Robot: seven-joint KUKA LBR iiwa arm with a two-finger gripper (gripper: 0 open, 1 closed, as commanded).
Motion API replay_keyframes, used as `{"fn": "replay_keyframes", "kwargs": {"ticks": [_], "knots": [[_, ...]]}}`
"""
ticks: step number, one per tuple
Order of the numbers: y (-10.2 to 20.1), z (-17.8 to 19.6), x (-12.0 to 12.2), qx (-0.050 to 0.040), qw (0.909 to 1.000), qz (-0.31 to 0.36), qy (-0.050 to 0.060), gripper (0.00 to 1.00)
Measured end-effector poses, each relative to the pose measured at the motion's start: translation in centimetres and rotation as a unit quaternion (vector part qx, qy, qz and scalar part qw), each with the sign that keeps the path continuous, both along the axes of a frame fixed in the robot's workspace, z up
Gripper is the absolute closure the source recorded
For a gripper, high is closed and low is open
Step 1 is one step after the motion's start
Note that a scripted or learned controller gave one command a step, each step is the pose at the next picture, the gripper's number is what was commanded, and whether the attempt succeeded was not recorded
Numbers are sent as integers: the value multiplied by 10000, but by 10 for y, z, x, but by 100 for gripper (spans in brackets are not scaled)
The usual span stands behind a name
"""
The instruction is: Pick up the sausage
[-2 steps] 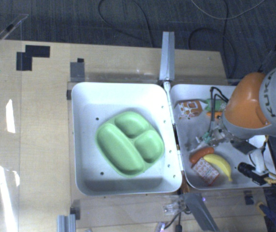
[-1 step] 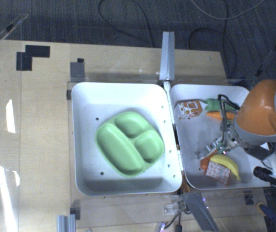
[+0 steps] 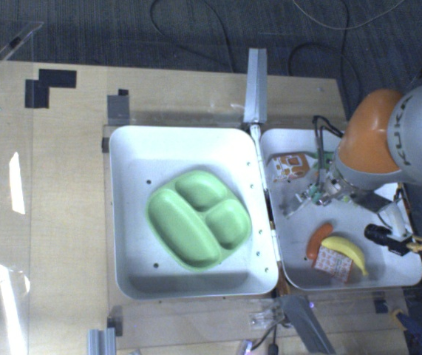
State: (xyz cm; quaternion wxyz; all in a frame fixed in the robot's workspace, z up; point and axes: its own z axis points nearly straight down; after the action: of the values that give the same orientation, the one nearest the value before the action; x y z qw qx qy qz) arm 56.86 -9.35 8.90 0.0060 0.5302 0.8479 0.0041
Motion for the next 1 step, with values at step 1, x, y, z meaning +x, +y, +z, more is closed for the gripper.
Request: {"fn": "replay_keyframes", "kwargs": {"ticks": [1], "knots": [[-34,0,-79,-14,9999,-112,17,0]]}}
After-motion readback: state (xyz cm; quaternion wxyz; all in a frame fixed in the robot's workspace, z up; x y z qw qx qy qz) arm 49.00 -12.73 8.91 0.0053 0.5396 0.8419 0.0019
